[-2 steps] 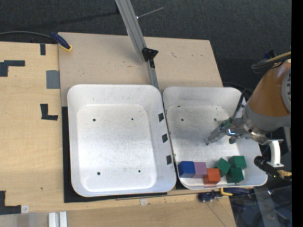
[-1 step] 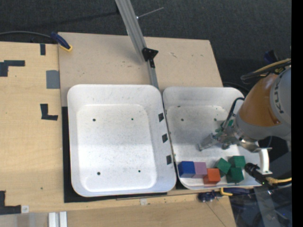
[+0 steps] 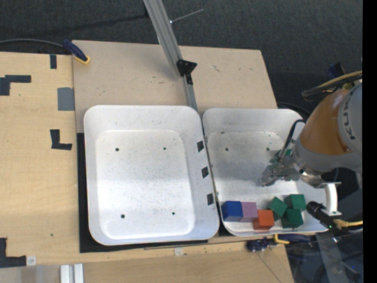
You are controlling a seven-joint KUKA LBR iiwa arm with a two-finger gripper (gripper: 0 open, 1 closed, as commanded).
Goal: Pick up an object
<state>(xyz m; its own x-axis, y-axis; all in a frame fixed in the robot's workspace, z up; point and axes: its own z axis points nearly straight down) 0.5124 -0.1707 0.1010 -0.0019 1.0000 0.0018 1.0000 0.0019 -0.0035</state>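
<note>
A: Where do the objects sit?

B: All in the right bin (image 3: 247, 119), bunched along its near edge. A blue block (image 3: 232, 210) lies furthest left, a pale purple block (image 3: 250, 210) touches it, and an orange block (image 3: 265, 219) sits just in front of the purple one. To their right are three green blocks (image 3: 288, 210), close together near the bin's front right corner. The left bin (image 3: 144, 114) holds only its bare white floor with a few dark dots.

A: And the arm?

B: It reaches in from the right, its orange band (image 3: 323, 128) above the wrist. The gripper (image 3: 275, 173) hangs over the middle of the right bin, behind the row of blocks and apart from them. The nearest are the green ones, just in front of and to the right of it.

A: Is it holding anything?

B: No block shows between its fingers. Whether they are spread or pressed together cannot be told; the tip is a small grey-green blur against the speckled bin floor.

A: So how far along is the pick?

B: By the look of it, nothing is done yet. Every block rests on the bin floor, none lifted. What remains is nearly everything: bringing the gripper toward the near edge over one block, lowering, closing on it and raising it. The blocks crowd each other, so a clean grasp may be awkward.
</note>
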